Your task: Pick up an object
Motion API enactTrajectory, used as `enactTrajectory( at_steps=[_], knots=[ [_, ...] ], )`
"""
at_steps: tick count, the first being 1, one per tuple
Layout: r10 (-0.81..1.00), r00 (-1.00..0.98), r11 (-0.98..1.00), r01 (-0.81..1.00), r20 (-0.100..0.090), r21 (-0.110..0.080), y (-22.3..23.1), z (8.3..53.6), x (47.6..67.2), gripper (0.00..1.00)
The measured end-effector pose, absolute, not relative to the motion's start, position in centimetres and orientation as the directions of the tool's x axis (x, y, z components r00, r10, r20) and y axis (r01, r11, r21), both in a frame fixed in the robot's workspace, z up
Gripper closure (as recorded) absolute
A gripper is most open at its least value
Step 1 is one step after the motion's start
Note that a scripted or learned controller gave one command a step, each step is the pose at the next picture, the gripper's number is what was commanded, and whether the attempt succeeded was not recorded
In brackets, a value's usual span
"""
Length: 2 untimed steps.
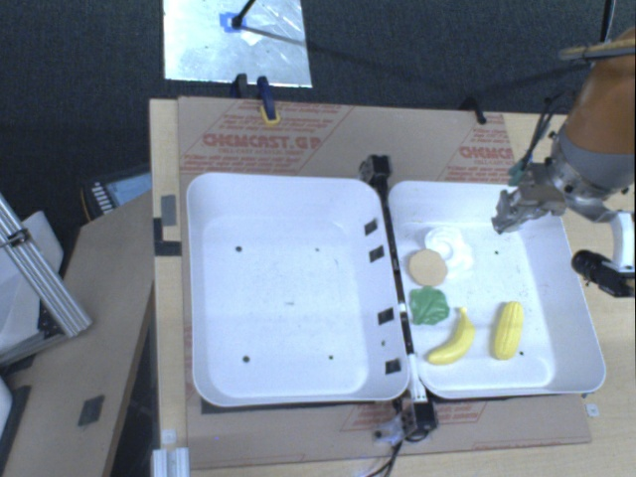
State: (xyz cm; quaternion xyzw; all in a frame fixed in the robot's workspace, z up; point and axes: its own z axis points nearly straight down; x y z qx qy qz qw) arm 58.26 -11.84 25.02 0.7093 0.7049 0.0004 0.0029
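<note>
The right bin (556,266) holds a white object (447,246), a tan round disc (428,266), a green leafy piece (429,306), a yellow banana (453,339) and a yellow corn cob (507,329). My gripper (509,214) hovers over the bin's upper part, to the right of the white object and apart from every item. Nothing shows between its fingers.
The left bin (288,286) lies beside the right one, joined by a black-clipped divider (390,266). Both rest on a cardboard sheet (298,137). A silver foil square (237,26) lies at the back and a metal rail (40,276) stands at far left.
</note>
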Motion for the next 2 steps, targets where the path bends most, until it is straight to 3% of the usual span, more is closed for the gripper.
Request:
enactTrajectory(
  at_steps=[1, 2],
  knots=[
    [1.0, -0.012, 0.012, 1.0, -0.001, 0.023, -5.6, 39.4, 65.6, 1.0],
    [1.0, 0.0, 0.0, 1.0, 0.002, -0.017, -5.5, 20.2, 59.0, 1.0]
  ],
)
